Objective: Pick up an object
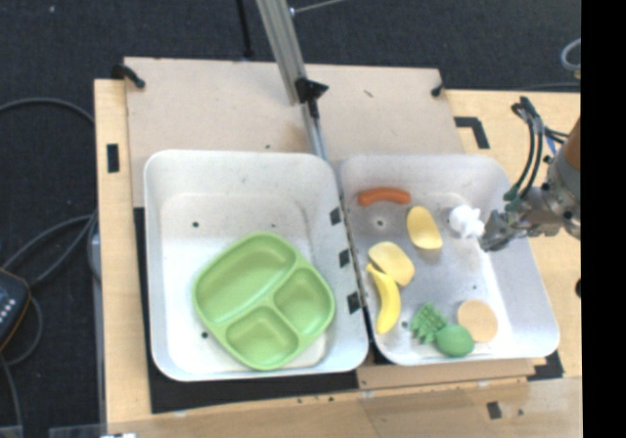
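The claw (494, 234) hangs at the right rim of the right bin (533, 284), low over the bin floor; whether its tips are parted or pinched I cannot tell, since the view of them is small and dark, and nothing shows between them. Just to its left, almost touching, sits a small white object (466, 221), the likeliest thing to take; beyond that, further left, lie a yellow piece (424, 228) and an orange sausage (383, 197); left and toward the front lie a second yellow piece (391, 261) and a banana (386, 301); toward the front, a tan disc (478, 320) and a green toy (442, 333). Well to the left, in the other bin (166, 231), rests a green divided plate (264, 301).

To do the pick well, I judge the claw should shift slightly left until the white object sits squarely between its tips, descend straight, and close gently; the piece looks small and lumpy, so an off-centre squeeze may flick it toward the bin wall; lift slowly to check the hold.
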### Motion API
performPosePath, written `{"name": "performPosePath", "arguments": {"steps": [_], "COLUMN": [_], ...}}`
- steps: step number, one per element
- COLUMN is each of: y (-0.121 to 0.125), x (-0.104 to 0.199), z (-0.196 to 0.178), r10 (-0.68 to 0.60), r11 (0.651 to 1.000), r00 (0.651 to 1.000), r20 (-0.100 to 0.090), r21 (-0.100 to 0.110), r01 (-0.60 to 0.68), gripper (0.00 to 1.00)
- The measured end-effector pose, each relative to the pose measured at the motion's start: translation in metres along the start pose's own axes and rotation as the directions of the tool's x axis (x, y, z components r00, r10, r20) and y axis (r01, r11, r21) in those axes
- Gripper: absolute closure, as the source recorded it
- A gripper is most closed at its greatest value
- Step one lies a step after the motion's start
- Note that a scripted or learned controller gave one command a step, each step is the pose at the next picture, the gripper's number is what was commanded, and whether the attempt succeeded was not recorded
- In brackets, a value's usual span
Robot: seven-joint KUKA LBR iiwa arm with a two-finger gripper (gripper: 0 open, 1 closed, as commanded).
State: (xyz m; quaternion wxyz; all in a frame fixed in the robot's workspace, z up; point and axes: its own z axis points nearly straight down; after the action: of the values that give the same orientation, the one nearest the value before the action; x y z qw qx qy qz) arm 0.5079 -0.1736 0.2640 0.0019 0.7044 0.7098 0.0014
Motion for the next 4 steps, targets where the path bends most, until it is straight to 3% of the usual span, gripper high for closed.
{"name": "performPosePath", "arguments": {"steps": [1,3,4], "y": [0.027,0.066,0.089], "x": [0.048,0.150,0.197], "z": [0.012,-0.004,0.012], "r10": [0.000,0.000,0.001], "r11": [1.000,1.000,1.000], "r00": [1.000,1.000,1.000], "r20": [0.000,-0.002,0.000], "r21": [0.002,0.002,0.003], "r01": [0.000,0.000,-0.001], "gripper": [1.00,1.00,1.00]}}
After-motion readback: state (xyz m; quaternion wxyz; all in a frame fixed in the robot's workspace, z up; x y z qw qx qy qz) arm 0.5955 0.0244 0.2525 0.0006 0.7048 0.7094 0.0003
